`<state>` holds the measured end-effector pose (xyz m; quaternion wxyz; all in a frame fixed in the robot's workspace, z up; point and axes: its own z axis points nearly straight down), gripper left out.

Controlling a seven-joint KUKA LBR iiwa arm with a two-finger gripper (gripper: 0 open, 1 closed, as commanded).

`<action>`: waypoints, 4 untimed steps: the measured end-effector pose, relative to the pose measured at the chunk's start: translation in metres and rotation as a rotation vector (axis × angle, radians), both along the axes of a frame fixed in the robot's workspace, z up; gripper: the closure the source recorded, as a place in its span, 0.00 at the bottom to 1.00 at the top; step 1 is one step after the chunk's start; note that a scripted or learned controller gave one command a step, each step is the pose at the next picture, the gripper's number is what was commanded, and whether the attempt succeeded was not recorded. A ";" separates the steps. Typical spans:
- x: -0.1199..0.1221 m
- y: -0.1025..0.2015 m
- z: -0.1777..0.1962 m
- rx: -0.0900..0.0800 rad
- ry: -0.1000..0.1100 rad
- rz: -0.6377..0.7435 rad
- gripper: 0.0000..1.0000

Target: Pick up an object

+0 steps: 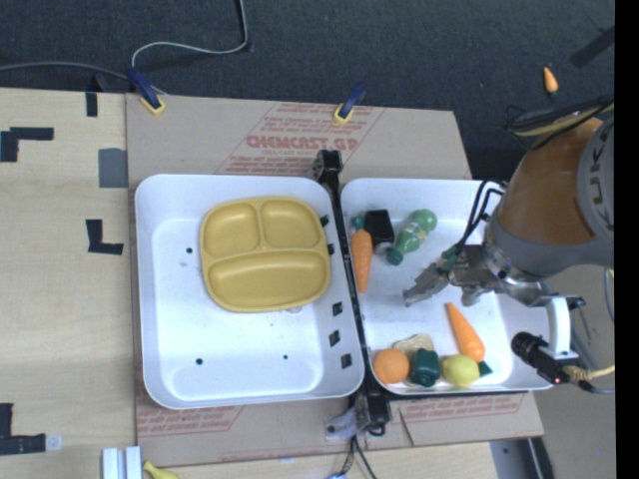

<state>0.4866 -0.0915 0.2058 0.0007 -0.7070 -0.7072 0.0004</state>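
My gripper (437,289) hangs over the middle of the right bin (499,193), open, with bare white bin floor between its fingers. A small carrot (465,331) lies just below and to the right of it. A longer carrot (360,258) lies against the bin's left wall, beside a black block (377,224) and a green bottle (410,233). An orange fruit (391,365), a dark green piece (424,366) and a yellow lemon (459,369) sit along the near wall. The arm covers the bin's right side.
The left bin (170,297) holds a yellow divided plate (267,252) in its far half. A black divider (344,297) runs between the bins. Cardboard lies under both bins, with a cable across the far bench.
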 end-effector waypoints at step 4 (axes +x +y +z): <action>0.049 -0.002 -0.120 -0.002 -0.005 0.001 0.00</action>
